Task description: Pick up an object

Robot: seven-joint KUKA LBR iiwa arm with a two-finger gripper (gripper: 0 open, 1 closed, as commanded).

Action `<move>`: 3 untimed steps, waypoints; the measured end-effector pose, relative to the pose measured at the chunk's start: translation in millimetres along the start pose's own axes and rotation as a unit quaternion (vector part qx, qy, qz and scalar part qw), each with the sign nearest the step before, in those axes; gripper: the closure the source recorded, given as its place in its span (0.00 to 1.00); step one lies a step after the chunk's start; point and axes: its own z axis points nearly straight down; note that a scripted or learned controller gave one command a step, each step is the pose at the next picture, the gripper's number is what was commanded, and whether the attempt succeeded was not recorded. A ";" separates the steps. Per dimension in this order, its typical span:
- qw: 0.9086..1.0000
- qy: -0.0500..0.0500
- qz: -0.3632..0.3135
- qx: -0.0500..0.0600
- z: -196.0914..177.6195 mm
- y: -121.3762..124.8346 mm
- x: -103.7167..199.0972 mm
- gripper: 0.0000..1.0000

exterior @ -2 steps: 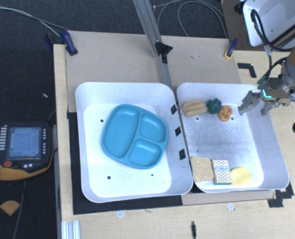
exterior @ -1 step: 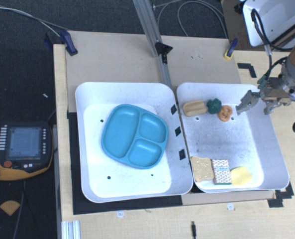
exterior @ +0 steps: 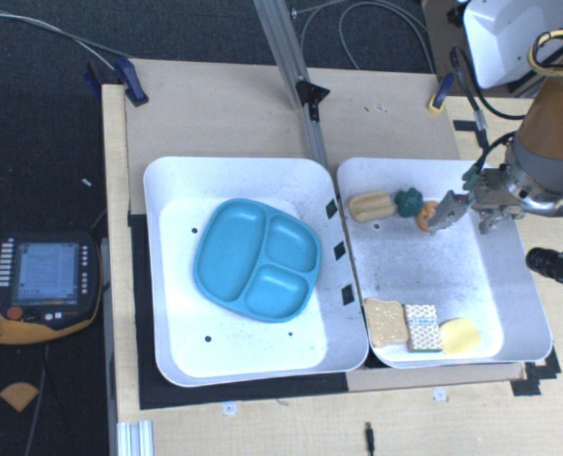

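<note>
And here we are over the bench, 2 white bins side by side. The left bin carries a blue divided plate, 3 compartments, sitting tilted near the middle.

Over to the right bin, where the action is. The arm reaches in from the right, and the gripper hangs at the bin's upper right part. An orange piece sits right at the fingertip on the left side. Whether the fingers are clamped on it, I cannot tell from this angle.

Just left of that, a green toy, and touching it a tan bread roll, both along the bin's far side.

Down at the near edge, 3 items in a row: a cracker, a patterned sponge and a yellow lump, packed close together.
</note>
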 end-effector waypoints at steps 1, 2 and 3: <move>1.000 0.000 0.000 0.000 45.8 0.3 8.1 0.00; 1.000 0.000 0.000 0.001 107.8 -5.7 11.7 0.00; 1.000 -0.001 0.001 -0.004 92.7 -3.4 11.3 1.00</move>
